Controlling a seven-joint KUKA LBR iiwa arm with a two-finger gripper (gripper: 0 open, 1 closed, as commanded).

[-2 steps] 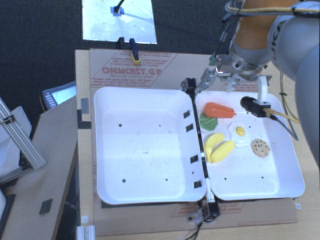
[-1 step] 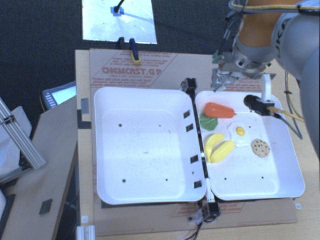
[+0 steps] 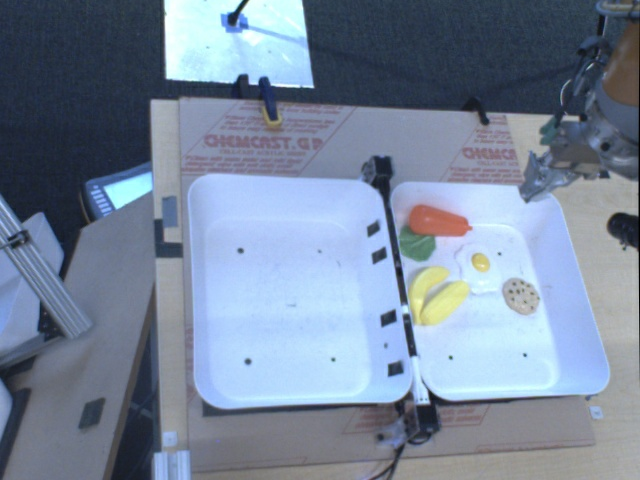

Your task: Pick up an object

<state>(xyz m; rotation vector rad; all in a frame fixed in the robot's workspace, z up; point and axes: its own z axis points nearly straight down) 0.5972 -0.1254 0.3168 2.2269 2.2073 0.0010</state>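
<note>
Tool (image 3: 537, 183): above right bin's (image 3: 575, 298) far right corner; opening can't be told.
Approach: descend squarely over carrot (image 3: 438, 221), avoiding divider.

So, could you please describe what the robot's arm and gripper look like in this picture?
At the frame's right edge, the arm looks grey and metallic with a tan-orange section higher up. Thin dark cables loop along its side. The gripper is a small grey metal piece ending in short pointed fingers. No markings can be made out.
</note>
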